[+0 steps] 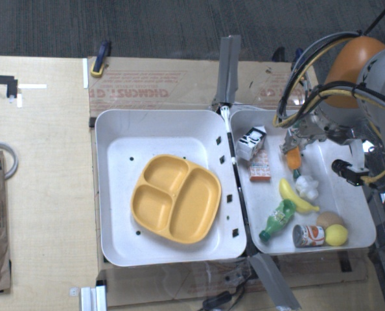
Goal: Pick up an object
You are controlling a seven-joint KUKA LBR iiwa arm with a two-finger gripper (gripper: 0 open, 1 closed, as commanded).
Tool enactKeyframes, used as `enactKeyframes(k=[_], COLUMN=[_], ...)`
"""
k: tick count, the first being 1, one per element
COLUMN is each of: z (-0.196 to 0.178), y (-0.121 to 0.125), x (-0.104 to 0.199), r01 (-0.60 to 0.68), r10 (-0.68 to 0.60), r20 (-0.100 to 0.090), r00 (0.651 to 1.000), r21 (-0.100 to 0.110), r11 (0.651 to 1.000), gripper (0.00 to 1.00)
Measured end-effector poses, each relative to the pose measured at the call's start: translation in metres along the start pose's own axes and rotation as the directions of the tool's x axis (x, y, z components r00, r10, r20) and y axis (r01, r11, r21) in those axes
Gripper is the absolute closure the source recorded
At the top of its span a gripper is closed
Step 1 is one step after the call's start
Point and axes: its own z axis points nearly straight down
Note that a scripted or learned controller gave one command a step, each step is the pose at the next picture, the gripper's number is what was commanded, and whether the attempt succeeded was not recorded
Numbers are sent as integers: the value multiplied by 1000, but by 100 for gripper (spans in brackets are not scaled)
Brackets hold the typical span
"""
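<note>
My gripper (295,142) hangs low over the back of the right bin (361,203), directly above a small orange object (293,159) and touching or nearly touching it. In the same bin lie a black-and-white carton (251,141), a red and white box (260,168), a banana (297,197), a white crumpled item (307,185), a green bottle (278,219), a can (308,236), a lemon (336,236) and a brown rounded item (330,219). Whether the orange object is gripped is unclear.
The left bin (115,173) holds a yellow divided plate (176,198). A grey divider post (229,70) stands between the bins at the back. Cables (296,89) loop from the arm's orange band (354,60) over the right bin's far corner.
</note>
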Motion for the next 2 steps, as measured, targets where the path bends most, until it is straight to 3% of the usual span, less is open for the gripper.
enactKeyframes(k=[1,2], z=[-94,-113], y=[-27,1], x=[6,22], r01=[136,129], r10=[-136,-129], r20=[3,2], r00=[991,992], r21=[-11,-11], r11=[991,992], gripper=[100,100])
